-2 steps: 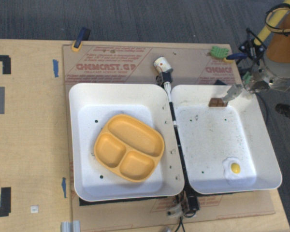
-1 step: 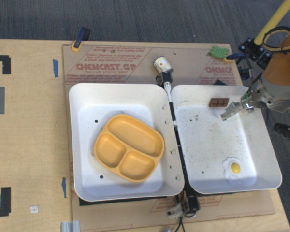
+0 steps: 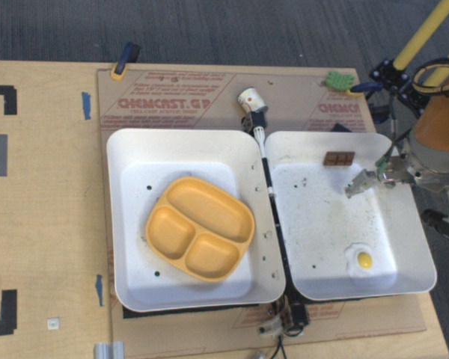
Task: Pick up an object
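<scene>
Overhead slanted view of the worktop (image 3: 45,200) carrying two shallow white bins side by side. The left bin (image 3: 127,155) held a yellow-orange divided tray (image 3: 200,228) with three compartments, one long and two smaller, lying flat and turned at an angle near the bin's middle. The right bin (image 3: 404,268) held two candidate objects, well apart. A brown chocolate-bar piece (image 3: 339,158), small, rectangular and scored into segments, lay flat near the bin's far edge. A fried-egg toy (image 3: 363,259), a white disc with a round yellow yolk at its centre, lay flat near the bin's near right corner. Dark specks dotted the right bin's floor. The arm (image 3: 438,129), grey with an orange band, entered over the right bin's right edge, and the gripper (image 3: 361,183) reached leftward above the bin's far right part, near the chocolate-bar piece but apart from it. Its grey fingers (image 3: 356,185) appeared drawn together with nothing visible between them, though they were small in this view. Both objects rested untouched on the bin floor. A brown cardboard sheet (image 3: 172,96) with red printed lettering lay beneath both bins.
</scene>
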Motion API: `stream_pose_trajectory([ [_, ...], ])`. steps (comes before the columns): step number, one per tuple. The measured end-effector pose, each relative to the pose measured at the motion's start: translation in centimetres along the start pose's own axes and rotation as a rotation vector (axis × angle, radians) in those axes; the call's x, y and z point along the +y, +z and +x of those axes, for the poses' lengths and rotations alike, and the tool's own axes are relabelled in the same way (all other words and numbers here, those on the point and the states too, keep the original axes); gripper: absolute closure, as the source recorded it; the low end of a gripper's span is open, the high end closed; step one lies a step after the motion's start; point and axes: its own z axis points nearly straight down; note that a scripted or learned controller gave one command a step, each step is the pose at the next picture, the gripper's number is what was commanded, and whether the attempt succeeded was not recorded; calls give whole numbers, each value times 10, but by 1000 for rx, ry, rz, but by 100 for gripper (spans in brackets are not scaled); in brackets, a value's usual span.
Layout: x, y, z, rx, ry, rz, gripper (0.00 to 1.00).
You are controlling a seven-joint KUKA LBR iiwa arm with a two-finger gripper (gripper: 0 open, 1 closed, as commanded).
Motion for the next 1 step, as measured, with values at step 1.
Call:
stream_pose_trajectory([
  [1,-31,1,1,-4,-4,-6,0],
])
